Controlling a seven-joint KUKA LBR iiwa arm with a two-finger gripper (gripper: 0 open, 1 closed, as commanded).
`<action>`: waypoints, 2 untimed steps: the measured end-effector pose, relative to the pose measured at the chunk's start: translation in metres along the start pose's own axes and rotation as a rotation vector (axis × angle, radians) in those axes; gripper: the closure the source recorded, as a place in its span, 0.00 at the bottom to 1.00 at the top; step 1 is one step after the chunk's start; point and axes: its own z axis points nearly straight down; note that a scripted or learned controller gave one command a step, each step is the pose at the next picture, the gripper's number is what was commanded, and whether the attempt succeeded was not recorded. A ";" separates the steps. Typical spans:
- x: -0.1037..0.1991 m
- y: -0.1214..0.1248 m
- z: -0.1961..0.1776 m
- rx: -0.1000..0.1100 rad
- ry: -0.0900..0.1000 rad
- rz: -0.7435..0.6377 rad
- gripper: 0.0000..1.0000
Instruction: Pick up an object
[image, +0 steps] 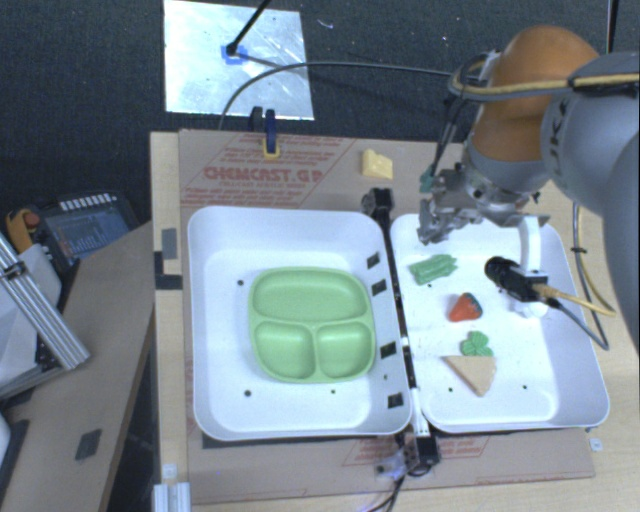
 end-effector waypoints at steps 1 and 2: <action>0.049 0.022 -0.002 -0.001 0.001 -0.001 1.00; 0.099 0.024 0.013 0.002 0.001 0.000 1.00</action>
